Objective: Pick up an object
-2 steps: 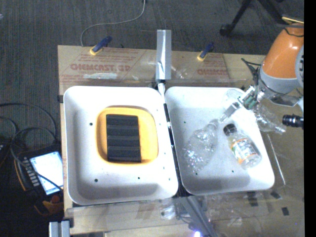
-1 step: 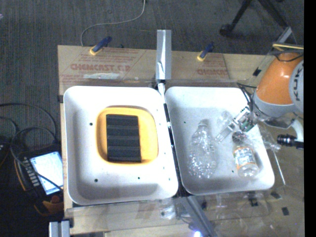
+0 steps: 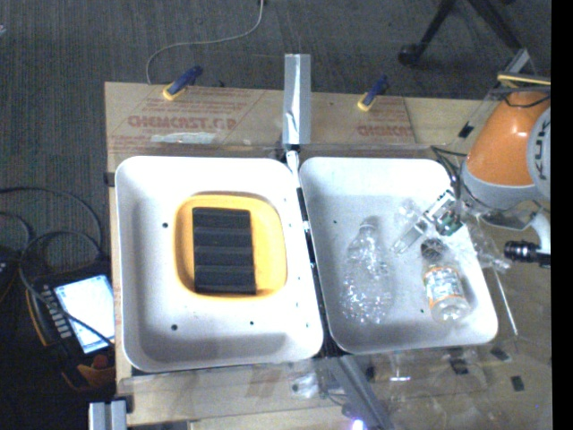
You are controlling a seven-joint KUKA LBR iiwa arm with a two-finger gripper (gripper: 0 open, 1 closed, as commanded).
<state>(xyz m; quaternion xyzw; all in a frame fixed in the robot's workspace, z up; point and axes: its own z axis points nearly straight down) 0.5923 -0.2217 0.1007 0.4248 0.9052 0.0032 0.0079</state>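
Small bottle [image 3: 445,292]: lies on its side in the right bin [image 3: 376,182], near that bin's right wall and toward its front right corner, cap end pointing to the back; it has a pale label around its middle.
Bottle and jaws: the bottle lies just in front of the gripper [image 3: 436,220], apart from it; nothing sits between the fingers.
Crumpled clear bottle [image 3: 365,271]: lies lengthwise in the middle of the right bin, to the left of the small bottle, with a strip of bare floor between them.
Gripper: hangs over the back right part of the right bin, close to the right wall; its two pale fingers point down and left with a visible gap between them, holding nothing.
Arm [image 3: 510,155]: reaches in over the bin's right edge, its orange band above the wrist.
Open room: the back left part of the right bin's floor is bare; the small bottle has little room toward the right wall and front wall.
Left bin [image 3: 143,267]: holds a yellow tray [image 3: 186,240] with a black ribbed block [image 3: 224,251] in it, centred, well apart from the gripper.
Divider: the two bins touch along their shared middle edge.
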